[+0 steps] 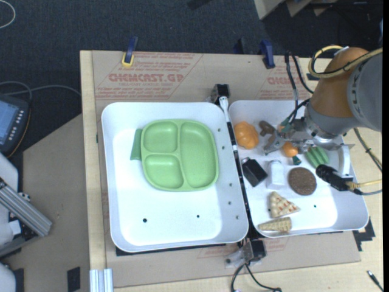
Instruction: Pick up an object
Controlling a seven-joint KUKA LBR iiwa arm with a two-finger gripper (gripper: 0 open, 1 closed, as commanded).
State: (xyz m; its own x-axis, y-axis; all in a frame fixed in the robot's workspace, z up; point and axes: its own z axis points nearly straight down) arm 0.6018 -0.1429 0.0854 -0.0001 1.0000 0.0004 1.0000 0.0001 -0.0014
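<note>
I see the gripper [290, 143] low in the right bin [340, 218], small orange obj [292, 151] just under it; can't tell the fingers' state.

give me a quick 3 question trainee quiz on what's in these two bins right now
1. True or false: the green divided plate lies in the left bin.
2. Which item lies nearest the divider between the bins?
A. brown round cookie
B. black block
C. green item
3. Fill in: the arm's gripper hovers over the ___ bin.

Key:
1. True. The plate sits in the left bin's upper half.
2. B. The black block lies just right of the divider, below the orange fruit.
3. Right. It hangs over the right bin, by a small orange piece.
</note>
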